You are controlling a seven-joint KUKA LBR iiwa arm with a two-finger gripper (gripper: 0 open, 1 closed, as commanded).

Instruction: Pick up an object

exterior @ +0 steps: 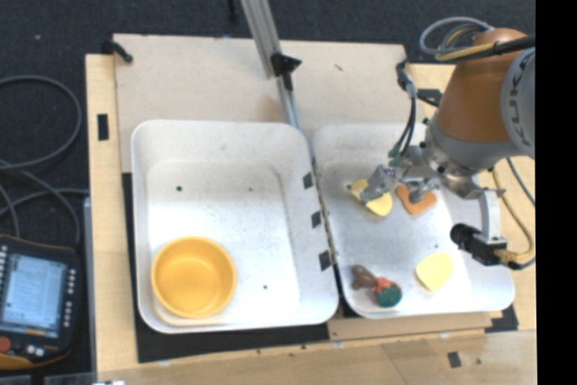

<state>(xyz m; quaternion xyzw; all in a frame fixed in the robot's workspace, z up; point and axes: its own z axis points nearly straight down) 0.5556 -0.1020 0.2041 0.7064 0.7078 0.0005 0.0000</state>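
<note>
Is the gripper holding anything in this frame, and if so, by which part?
Cannot be told. The gripper sits low over the small yellow piece and the orange piece in the right white bin, hiding any hold.

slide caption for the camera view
Arm's pincer poised over yellow pieces in the right bin; yellow bowl in the left.

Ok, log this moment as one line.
arm: over right bin | gripper: by yellow piece, orange piece | yellow bowl: left bin

hand (402,180) over right bin (469,295) | yellow bowl (193,276) in left bin (216,149)
</note>
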